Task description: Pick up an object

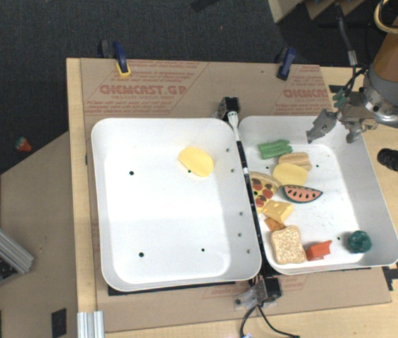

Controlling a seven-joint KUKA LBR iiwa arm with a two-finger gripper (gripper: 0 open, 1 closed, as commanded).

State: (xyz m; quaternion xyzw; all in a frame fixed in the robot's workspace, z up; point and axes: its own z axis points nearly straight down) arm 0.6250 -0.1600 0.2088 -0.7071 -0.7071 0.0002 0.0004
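Two-finger grey metal claw (334,127) spread wide, released, nothing between the prongs, poised over the far right corner of the right-hand shallow white plastic bin (375,192) and well apart from any toy below. Hangs beneath the grey wrist with the orange band (396,62), reaching in from the right. Candidates for picking clustered along that bin's left side: flat green ridged piece (275,148) nearest the claw, then pale yellow bun-like pieces (291,167), red watermelon slice (302,193), pizza wedge (262,186), tan cracker square (287,245), small red block (318,249) and dark teal ball (358,241) by the near edge. Lone yellow rounded disc (196,161) in the left-hand white bin (114,210), apart from everything. Probably staged high and open to descend on the crowded heap; tight packing likely to spoil a clean grip.
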